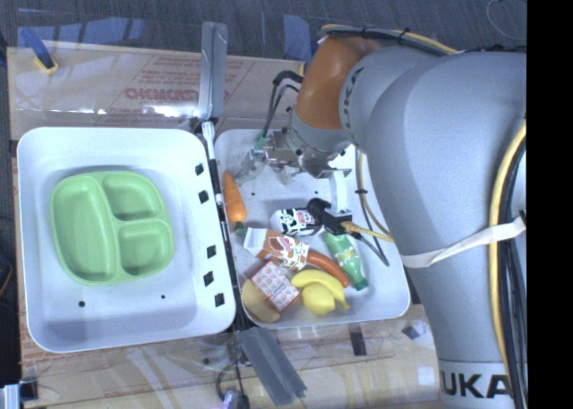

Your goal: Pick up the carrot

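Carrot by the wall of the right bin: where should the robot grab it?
Probably around the middle of the carrot, coming straight down from above. It lies flat, lengthwise along the right bin's left wall, so the jaws would best close across its narrow width, one slipping in beside that wall.

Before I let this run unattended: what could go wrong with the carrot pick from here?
The carrot lies close against the right bin's left wall, so a finger may strike the wall. The gripper sits up and to its right, not over it. Nearby toys, like the cow-print carton, might get nudged.
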`<state>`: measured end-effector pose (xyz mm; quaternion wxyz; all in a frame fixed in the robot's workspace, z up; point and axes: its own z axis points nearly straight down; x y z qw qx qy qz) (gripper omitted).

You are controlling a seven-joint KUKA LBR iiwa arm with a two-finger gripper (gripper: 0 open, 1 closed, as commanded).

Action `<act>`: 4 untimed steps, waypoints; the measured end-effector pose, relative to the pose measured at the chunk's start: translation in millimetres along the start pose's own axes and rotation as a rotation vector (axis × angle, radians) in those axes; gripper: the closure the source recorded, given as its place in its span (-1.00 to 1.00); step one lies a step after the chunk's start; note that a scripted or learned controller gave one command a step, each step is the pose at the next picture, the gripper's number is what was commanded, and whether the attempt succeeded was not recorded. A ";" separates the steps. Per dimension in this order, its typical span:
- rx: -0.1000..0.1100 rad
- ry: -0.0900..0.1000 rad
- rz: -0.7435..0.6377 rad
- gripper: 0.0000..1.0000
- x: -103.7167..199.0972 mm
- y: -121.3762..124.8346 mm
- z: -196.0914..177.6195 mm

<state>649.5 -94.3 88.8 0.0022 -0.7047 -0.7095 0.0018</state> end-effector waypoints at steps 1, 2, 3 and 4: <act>0.004 0.001 0.244 -1.00 -9.3 -43.0 0.8; 0.000 0.000 0.565 -1.00 -5.1 -35.2 0.1; 0.003 0.000 0.768 -1.00 2.0 -74.4 0.9; 0.011 -0.001 0.763 1.00 2.1 -74.9 -5.3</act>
